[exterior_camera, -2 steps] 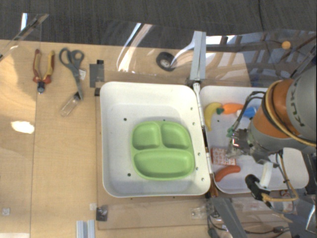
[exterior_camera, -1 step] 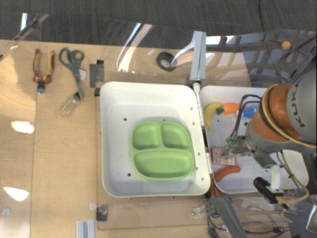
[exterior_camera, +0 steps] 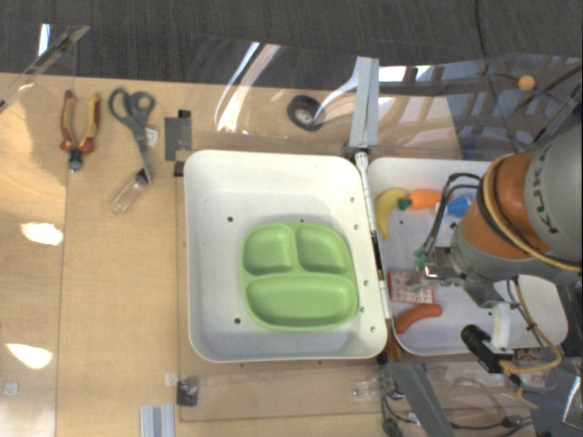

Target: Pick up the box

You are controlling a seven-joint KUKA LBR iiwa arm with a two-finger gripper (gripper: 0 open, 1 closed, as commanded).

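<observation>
The box (exterior_camera: 409, 288) is lying flat in the right bin (exterior_camera: 455, 340), near its left wall, long axis running roughly left-right. The gripper (exterior_camera: 435, 264) is hovering just beside it; its grasp state is indeterminable.

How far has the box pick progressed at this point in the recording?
Nothing looks done yet: the box lies on the floor of the right bin, next to a red sausage-shaped toy. In hand: the arm hangs over that bin, just right of the box. Whether the gripper has the box cannot be seen. Left: a clear grasp and lift.
</observation>
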